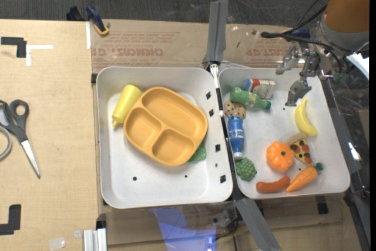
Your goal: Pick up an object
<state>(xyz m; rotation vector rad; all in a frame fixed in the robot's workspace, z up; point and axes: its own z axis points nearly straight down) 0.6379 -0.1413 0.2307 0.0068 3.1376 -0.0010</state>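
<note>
My gripper (295,80) hangs over the far right part of the right bin (335,144), open with nothing between its fingers. Just below it lies a yellow banana (305,118). Left of it are a small can (262,87) and a green toy (250,98). The same bin holds a cookie (233,109), a blue bottle (236,135), broccoli (245,169), an orange pumpkin (279,156), a pizza slice (302,151), a carrot (302,178) and a sausage (272,186).
The left bin (117,179) holds an orange divided plate (165,125), a yellow bottle (125,104) beside it and a green item (200,154) half under the plate. Scissors (17,132) lie on the wooden bench at far left. A blue clamp (97,19) sits behind the bins.
</note>
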